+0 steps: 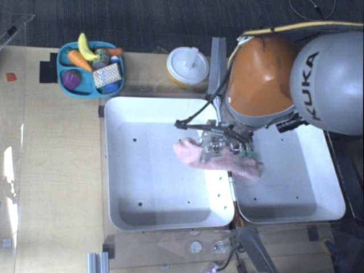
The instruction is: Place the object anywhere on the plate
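A pink cloth (193, 154) hangs spread out above the wall between the two bins, from the left bin's right side into the right bin's left side. My gripper (223, 147) sits right on top of it, fingers pinched into the cloth's middle, shut on it. The grey arm with its orange band (259, 81) reaches in from the upper right and hides the cloth's upper edge. The blue divided plate (63, 67) stands on the bench at the far upper left, outside the bins, holding toy food such as a banana (85, 47) and a carrot (78, 60).
The left white bin (142, 169) and right white bin (296, 181) lie side by side. A yellow cup with a white lid (187, 65) stands behind the left bin. The wooden bench top stretches away to the left.
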Robot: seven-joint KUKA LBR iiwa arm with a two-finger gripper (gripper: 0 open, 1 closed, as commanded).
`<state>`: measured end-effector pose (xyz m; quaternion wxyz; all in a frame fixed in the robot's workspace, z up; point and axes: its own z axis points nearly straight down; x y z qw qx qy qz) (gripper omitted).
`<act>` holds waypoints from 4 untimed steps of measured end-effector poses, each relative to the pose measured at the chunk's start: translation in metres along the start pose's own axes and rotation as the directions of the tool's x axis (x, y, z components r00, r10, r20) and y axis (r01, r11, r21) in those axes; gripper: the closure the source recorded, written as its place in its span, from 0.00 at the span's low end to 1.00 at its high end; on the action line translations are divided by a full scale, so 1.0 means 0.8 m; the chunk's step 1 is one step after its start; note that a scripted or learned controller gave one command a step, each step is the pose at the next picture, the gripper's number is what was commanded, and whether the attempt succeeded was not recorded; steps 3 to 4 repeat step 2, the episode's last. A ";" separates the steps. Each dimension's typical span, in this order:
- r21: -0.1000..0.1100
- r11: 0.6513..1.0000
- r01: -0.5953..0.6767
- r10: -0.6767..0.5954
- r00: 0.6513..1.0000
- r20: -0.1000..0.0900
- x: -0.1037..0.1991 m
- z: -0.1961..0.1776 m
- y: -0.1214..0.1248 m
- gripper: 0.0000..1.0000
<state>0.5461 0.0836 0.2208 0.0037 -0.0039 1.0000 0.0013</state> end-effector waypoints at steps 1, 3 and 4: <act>0.000 1.000 -0.001 0.001 1.000 0.000 0.044 -0.005 0.045 1.00; -0.001 1.000 -0.002 0.002 1.000 0.001 0.044 -0.005 0.045 0.00; -0.001 1.000 -0.002 0.002 1.000 0.001 0.044 -0.005 0.045 0.00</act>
